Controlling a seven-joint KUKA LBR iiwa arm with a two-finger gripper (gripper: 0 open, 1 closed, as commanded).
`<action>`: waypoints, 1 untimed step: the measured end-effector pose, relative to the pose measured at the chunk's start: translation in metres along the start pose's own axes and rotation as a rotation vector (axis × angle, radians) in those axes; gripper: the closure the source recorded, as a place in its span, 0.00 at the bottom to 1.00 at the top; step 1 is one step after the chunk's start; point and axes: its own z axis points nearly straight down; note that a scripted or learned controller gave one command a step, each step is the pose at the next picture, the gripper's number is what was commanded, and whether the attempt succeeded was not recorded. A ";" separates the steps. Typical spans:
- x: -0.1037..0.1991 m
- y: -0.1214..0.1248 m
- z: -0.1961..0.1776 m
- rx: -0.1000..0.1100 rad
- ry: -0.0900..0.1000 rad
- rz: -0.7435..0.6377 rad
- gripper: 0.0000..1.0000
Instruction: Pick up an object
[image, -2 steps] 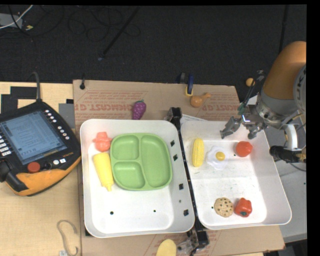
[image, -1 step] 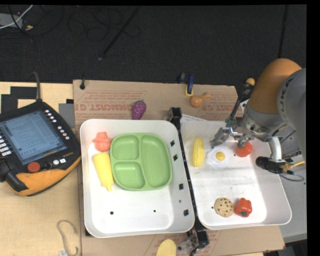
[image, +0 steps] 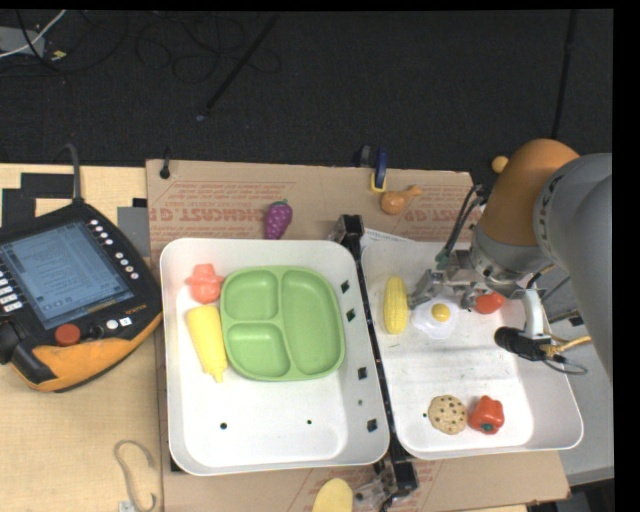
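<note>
Two shallow white bins sit side by side on a sheet of brown cardboard (image: 230, 195) laid over a pale wooden bench (image: 70, 430).

Left bin (image: 260, 440): a green divided plate (image: 280, 325) with three compartments; touching its left edge, a yellow toy bottle (image: 207, 342); above that, an orange-pink toy (image: 203, 283) near the bin's far left corner.

Right bin (image: 470, 385): a yellow corn cob (image: 396, 304) standing lengthwise near the divider; just beside it to the right, a toy fried egg (image: 436, 315); a small red piece (image: 489, 302) under the arm's wrist; near the front edge, a chocolate-chip cookie (image: 447, 413) and a red pepper (image: 486, 415), touching or nearly so.

Arm: grey with an orange band, entering from the right, its gripper (image: 440, 285) low over the far part of the right bin, just above the egg and beside the corn cob. Whether the fingers are spread or closed cannot be told, and nothing is visibly held between them.

Outside the bins: a purple grape bunch (image: 277, 218) and an orange toy duck (image: 398, 199) on the cardboard behind; a yellow object (image: 333, 495) at the front edge; a metal hook (image: 135, 470) on the bench at front left.

Surroundings: an orange-and-black teach pendant (image: 65, 295) with lit screen at left; dark carpet with cables behind the bench.
</note>
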 end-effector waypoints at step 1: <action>0.000 0.002 -0.015 -0.008 -0.001 -0.001 1.00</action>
